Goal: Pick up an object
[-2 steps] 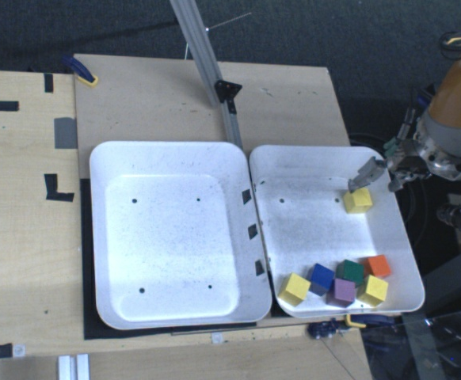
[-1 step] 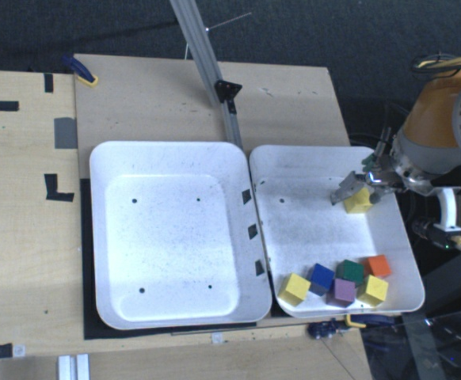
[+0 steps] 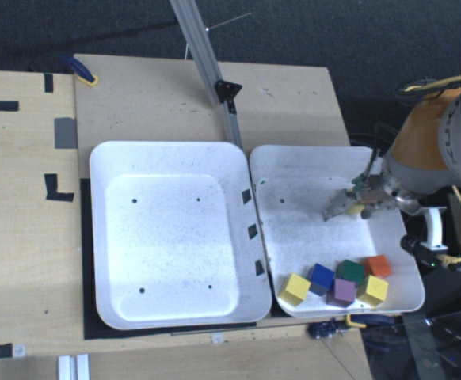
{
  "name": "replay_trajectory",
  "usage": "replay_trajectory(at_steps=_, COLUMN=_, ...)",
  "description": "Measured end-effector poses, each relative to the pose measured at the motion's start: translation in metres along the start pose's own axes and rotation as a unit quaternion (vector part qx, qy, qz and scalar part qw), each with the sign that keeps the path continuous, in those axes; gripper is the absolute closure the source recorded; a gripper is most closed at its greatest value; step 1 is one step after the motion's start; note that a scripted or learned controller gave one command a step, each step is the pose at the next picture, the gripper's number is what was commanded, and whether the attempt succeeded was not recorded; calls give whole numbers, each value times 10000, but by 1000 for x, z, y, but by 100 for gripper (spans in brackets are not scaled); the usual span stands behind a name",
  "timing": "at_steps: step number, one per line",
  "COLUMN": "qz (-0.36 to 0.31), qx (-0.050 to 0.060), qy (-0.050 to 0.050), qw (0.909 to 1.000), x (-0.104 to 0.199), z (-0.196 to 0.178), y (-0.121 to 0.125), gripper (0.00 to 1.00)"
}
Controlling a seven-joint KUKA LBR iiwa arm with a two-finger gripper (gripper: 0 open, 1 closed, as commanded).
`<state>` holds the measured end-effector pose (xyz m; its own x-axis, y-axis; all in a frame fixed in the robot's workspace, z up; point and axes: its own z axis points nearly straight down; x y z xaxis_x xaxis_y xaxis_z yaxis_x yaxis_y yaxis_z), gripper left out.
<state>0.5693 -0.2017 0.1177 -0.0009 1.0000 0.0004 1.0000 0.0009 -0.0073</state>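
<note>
In the right bin (image 3: 294,172), 6 small blocks are being kept in a cluster against the near wall. Nearest that wall, a yellow block (image 3: 295,289) is lying at the cluster's left end, with a purple block (image 3: 344,291) and a second yellow block (image 3: 375,290) beside it along the same wall. Just behind these, a blue block (image 3: 321,278) is sitting between the first yellow block and a green block (image 3: 350,271), and an orange block (image 3: 379,265) is placed at the right end, touching the green one. The blocks are packed closely, most of them touching a neighbour.

Farther back in the right bin, well apart from the cluster, the gripper (image 3: 356,202) is being held low over the bin floor near the right wall, at the end of the arm (image 3: 424,145) with its orange band. Whether the jaws are released or clenched cannot be told; nothing is being seen between them.

To the left of the right bin, the left bin (image 3: 96,236) is lying side by side with it.
</note>
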Motion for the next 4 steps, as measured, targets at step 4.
replay_trajectory(at_steps=4, qz=-6, qx=-45, qy=-4, qw=10000, x=2, z=-140, y=4, gripper=100)
